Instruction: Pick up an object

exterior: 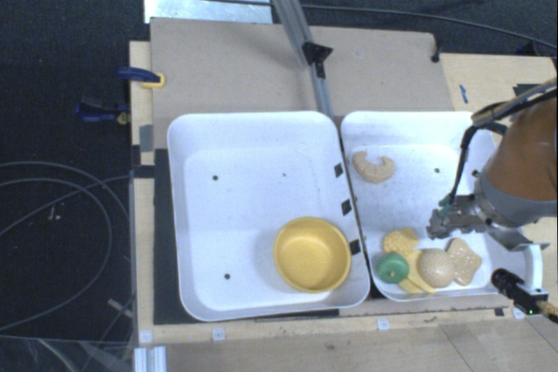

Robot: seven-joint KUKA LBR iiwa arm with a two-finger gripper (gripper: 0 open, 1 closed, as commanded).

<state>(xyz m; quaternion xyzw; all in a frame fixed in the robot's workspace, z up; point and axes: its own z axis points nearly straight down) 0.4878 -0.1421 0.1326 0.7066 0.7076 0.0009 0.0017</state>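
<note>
- Hovering low in the right bin (410,131), gripper (449,222) dark and blurred; spread impossible to judge, nothing visibly held.
- Crowding the near corner just below: beige bun (434,267), biscuit (463,260), yellow cracker (400,240) and green piece (391,267), touching one another. Probably the target cluster, given that position.
- Lying apart toward the far side, croissant (373,167).
- Resting in the left bin (218,144), yellow bowl (312,253), well clear.
</note>
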